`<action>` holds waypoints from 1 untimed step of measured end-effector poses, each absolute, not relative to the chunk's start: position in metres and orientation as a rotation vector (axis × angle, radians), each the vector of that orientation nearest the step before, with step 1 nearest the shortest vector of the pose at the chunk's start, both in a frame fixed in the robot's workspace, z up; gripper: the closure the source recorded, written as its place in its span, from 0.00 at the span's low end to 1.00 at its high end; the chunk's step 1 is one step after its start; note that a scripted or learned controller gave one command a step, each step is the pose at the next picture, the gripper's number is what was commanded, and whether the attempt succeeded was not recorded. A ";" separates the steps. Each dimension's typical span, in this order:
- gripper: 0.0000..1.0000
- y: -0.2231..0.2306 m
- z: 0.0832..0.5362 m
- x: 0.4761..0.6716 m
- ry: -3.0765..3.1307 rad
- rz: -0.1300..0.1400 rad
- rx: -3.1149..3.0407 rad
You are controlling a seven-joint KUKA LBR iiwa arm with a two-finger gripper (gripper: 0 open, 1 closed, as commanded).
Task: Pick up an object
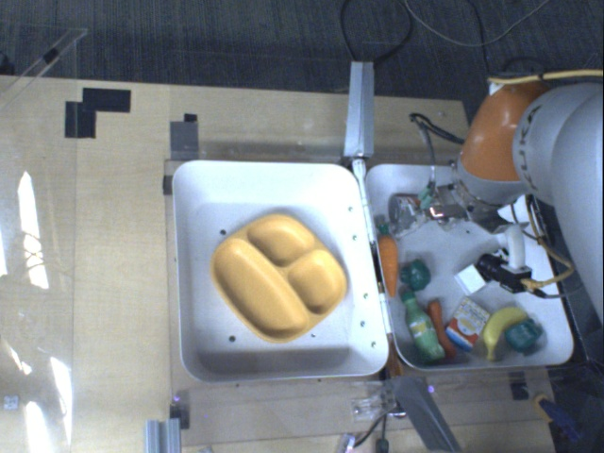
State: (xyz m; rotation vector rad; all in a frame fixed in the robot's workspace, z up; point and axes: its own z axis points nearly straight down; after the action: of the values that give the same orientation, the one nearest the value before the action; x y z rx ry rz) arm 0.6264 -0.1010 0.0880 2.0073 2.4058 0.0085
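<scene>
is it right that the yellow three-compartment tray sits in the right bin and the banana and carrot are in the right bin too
Not quite. The camera view shows the yellow three-compartment tray in the left bin, not the right one. The rest holds: the banana and the carrot are both in the right bin.

1. This is a robotics lab: a large grey arm (566, 149) with an orange band reaches over a pale wooden surface (104, 253).
2. Two white bins (189, 281) sit fixed side by side between metal brackets (360, 111).
3. Loose black cables (377, 26) trail across dark carpet (189, 17) behind.
</scene>
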 end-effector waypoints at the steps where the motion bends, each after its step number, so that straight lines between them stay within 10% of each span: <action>1: 0.00 -0.120 0.089 0.548 2.685 0.008 1.609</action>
State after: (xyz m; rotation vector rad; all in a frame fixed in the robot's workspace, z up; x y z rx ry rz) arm 0.5479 -0.1202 0.0895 1.6091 2.6846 0.0075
